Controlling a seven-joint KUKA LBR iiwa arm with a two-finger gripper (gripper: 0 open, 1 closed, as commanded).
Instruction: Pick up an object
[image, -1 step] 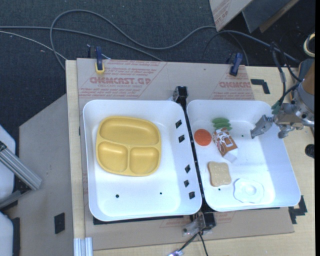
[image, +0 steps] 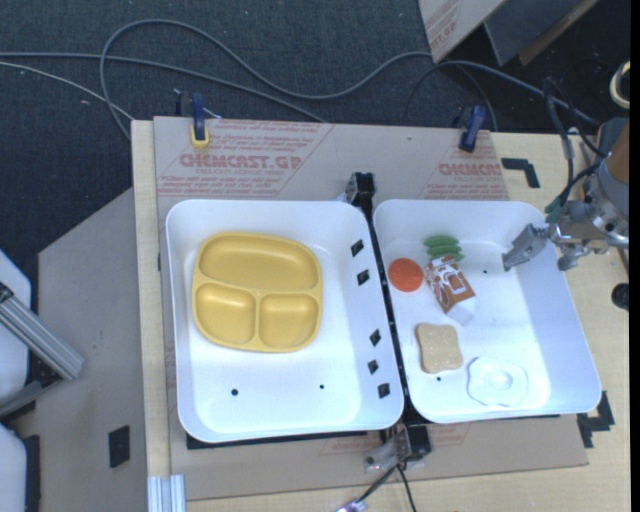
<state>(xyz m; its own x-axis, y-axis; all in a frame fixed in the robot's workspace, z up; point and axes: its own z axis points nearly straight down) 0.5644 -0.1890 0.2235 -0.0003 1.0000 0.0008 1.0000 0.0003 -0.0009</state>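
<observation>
The right bin (image: 560, 330) holds several small items. A green pod-shaped piece (image: 440, 245) lies at the back, with a red-orange disc (image: 405, 275) to its front left. A brown and white packet (image: 451, 285) lies beside the disc. Nearer the front are a tan bread slice (image: 438, 347) and a white fried egg (image: 497, 380). My gripper (image: 545, 252) hangs over the bin's back right corner, to the right of the packet and apart from every item. It is open, with nothing between its fingers.
A yellow divided plate (image: 257, 291) lies in the left bin (image: 300, 400). A black divider with clips (image: 375, 300) runs between the bins. Blue clamps (image: 199, 118) hold the board at the back. Cables trail across the dark floor behind.
</observation>
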